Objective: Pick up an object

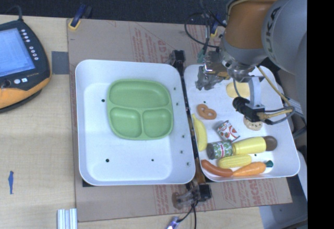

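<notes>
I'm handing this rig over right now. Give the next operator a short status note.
End effector: over the back left corner of the right bin; nothing seen held.
Left bin holds the green divided plate.
Right bin holds the pretzel, banana, small can, corn, carrot and yellow bottle.
Done: no pick visible.
Left: grasp and lift one object.

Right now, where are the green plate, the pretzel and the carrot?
green plate (140, 109), camera view, on the ridge between its compartments.
pretzel (206, 112), camera view, on its middle.
carrot (247, 169), camera view, on its orange body.
</notes>
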